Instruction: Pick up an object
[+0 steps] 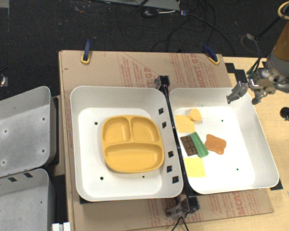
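Observation:
My gripper (246, 95) hangs over the far right corner of the right bin (241, 174), fingers spread apart and open with nothing between them. In that bin, toward its left side, lie a small yellow-orange piece (195, 115), a pale yellow square (184, 124), a brown bar (187, 145), a green stick (199, 145), an orange-brown piece (216, 144) and a yellow square (194, 167). All of them lie left of and nearer than the gripper.
The left bin (86, 177) holds a yellow divided plate (133, 144). A black divider (169, 124) runs between the bins. Grey metal lids (19, 124) lie to the left of the bench. Blue and yellow clamps (86, 53) hold the board's far edge.

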Available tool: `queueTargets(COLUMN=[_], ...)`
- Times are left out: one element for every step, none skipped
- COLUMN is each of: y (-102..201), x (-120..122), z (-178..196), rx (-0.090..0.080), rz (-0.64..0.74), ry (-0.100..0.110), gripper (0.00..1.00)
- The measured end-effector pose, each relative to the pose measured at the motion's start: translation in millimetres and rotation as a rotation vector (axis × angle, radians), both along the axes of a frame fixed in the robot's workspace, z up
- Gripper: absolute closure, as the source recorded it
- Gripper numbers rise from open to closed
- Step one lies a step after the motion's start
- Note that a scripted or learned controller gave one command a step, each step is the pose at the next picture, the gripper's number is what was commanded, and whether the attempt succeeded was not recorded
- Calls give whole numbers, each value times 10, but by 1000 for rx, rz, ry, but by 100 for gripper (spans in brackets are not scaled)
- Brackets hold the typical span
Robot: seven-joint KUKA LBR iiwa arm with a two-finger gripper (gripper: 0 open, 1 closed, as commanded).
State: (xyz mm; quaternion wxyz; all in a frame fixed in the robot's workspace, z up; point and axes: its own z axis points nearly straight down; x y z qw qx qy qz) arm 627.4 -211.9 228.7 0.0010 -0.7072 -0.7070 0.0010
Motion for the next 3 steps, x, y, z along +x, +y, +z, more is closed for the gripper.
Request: queueTargets(y=[-52, -76, -79], x=[-30, -112, -88], z=[-445, -1054, -906], rx=[0, 1, -2], rz=[-1, -1, 0], ry=[0, 3, -6], gripper=[0, 0, 100])
